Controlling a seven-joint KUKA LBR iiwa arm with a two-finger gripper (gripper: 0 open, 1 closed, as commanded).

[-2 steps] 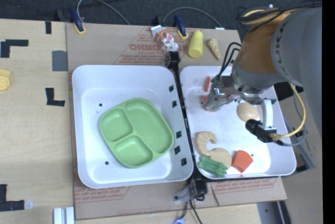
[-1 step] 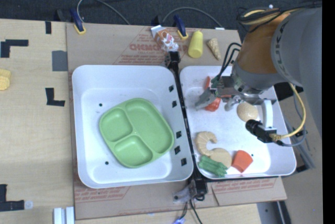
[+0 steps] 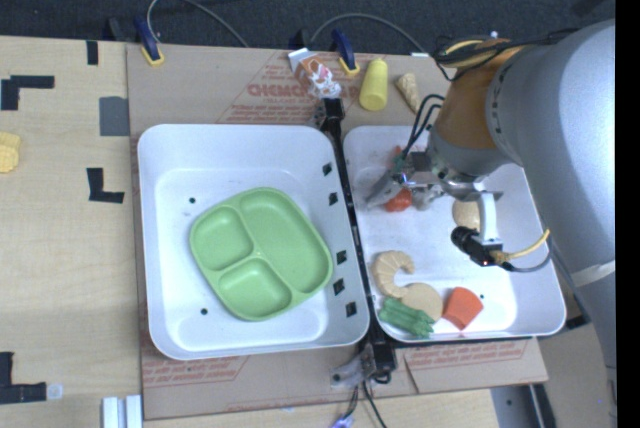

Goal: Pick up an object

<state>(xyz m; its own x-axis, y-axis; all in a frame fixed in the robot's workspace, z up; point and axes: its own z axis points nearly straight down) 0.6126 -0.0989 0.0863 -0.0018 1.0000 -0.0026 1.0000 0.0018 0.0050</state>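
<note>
My gripper [image 3: 402,186] is low over the upper left part of the right bin [image 3: 500,326], close to the divider between the bins. A small red object [image 3: 398,204] lies right under it, partly covered by the gripper. Whether it is gripped is hidden. Nearer the front of the same bin lie a tan croissant-shaped piece [image 3: 392,265], a pale round piece [image 3: 422,297], a green bean-like bunch [image 3: 406,318] and an orange-red block [image 3: 460,307]. A tan piece [image 3: 465,213] peeks out beside the wrist.
The left bin [image 3: 160,216] holds a green divided plate [image 3: 260,253]. Behind the bins, on the cardboard, stand a yellow cylinder [image 3: 373,84], a tan item [image 3: 408,92] and a small carton [image 3: 314,71]. The arm's grey body [image 3: 560,136] covers the right bin's right side.
</note>
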